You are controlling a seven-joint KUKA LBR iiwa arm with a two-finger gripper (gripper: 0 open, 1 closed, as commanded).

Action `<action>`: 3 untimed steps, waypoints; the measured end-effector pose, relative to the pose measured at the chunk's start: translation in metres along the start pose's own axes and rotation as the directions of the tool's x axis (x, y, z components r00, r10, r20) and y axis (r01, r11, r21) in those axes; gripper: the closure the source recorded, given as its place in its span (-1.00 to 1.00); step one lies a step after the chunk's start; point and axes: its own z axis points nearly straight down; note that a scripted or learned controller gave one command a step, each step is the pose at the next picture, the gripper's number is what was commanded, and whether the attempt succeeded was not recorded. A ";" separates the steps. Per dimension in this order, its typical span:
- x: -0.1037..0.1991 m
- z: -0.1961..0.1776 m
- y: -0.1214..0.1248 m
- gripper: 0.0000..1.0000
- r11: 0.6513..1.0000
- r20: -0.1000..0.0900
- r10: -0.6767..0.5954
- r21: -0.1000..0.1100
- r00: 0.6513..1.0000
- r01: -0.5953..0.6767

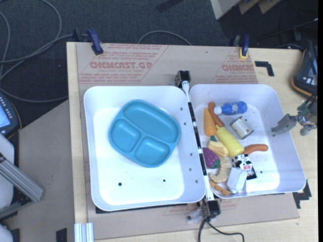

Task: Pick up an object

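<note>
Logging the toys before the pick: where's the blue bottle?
The blue bottle lies near the right bin's far end, beside the carrot.

A brown board (151, 59) printed with red lettering covers the bench top, held by a blue clamp (94, 40) at eleven o'clock and another clamp (244, 45) at one o'clock. Grey cables (30, 29) loop across the dark floor toward ten o'clock. A black clip (182, 76) sits at twelve o'clock where the bins meet. A metal rail (20, 178) slants at eight o'clock.
</note>
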 end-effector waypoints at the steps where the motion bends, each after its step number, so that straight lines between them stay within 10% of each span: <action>1: 0.062 0.114 0.041 -1.00 1.000 -0.005 -0.007 0.006 1.000 0.007; 2: 0.092 0.147 0.120 -1.00 1.000 0.000 -0.006 -0.006 1.000 0.006; 3: 0.068 0.146 0.066 -1.00 1.000 -0.002 0.004 0.005 1.000 -0.004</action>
